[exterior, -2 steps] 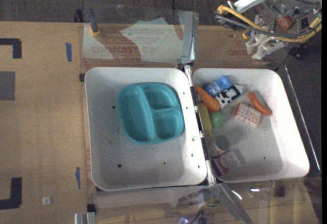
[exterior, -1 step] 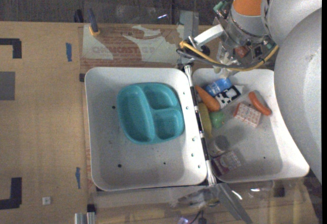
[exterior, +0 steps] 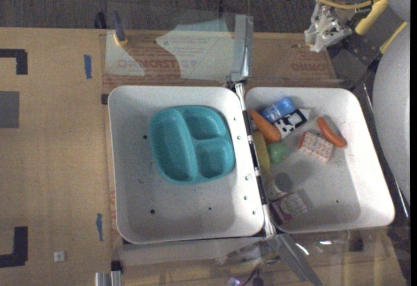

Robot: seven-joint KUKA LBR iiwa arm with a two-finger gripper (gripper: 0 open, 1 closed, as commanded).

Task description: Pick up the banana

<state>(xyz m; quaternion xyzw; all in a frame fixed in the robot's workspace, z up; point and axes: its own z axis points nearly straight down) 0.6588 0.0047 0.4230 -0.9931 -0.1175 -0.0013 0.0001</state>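
Observation:
The banana (exterior: 261,151), yellow and dull, lies along the left wall of the right bin (exterior: 352,203), just below an orange carrot (exterior: 264,125) and beside a green round fruit (exterior: 278,152). My gripper (exterior: 324,32) hangs above the bench behind the right bin's far rim, well away from the banana, with nothing seen between its pale fingers.
The left bin (exterior: 130,213) holds a teal divided plate (exterior: 192,143). Also in the right bin are a blue packet (exterior: 278,109), a black-and-white item (exterior: 290,123), a sausage (exterior: 331,132), a patterned box (exterior: 316,146), a grey can (exterior: 283,182) and a small carton (exterior: 291,204).

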